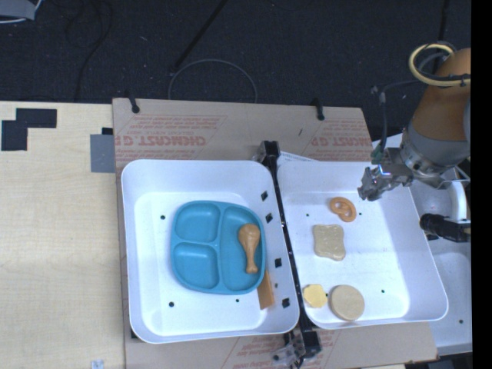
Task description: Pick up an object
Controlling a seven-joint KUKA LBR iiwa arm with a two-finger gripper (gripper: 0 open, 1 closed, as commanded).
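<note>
So the arm (440, 121) is reaching in from the right and the jaws (372, 184) are hanging over the far right part of the right bin (430, 279), up near its back edge. Honestly can't tell if they're open or closed from this angle, it's just a dark little cluster of metal. Nothing is sitting between them as far as I can see.

Right bin is holding four food bits. The pretzel (343, 208) is lying closest to the jaws, just below and left of them, but not touching. Below that a slice of bread (329, 241) is lying flat around the middle of the bin. Down at the near edge a small yellow piece (314, 295) and a round tan cookie (347, 302) are sitting right beside each other.

Left bin (146, 206) is carrying a blue divided plate (201, 246), and a drumstick (250, 246) is lying in its right-hand compartment, fat end pointing away from the camera. A brown stick thing (266, 292) is poking out from under the plate's near right corner, against the bin wall.

Both bins are sitting on cardboard (231, 133) on the counter (54, 229).
</note>
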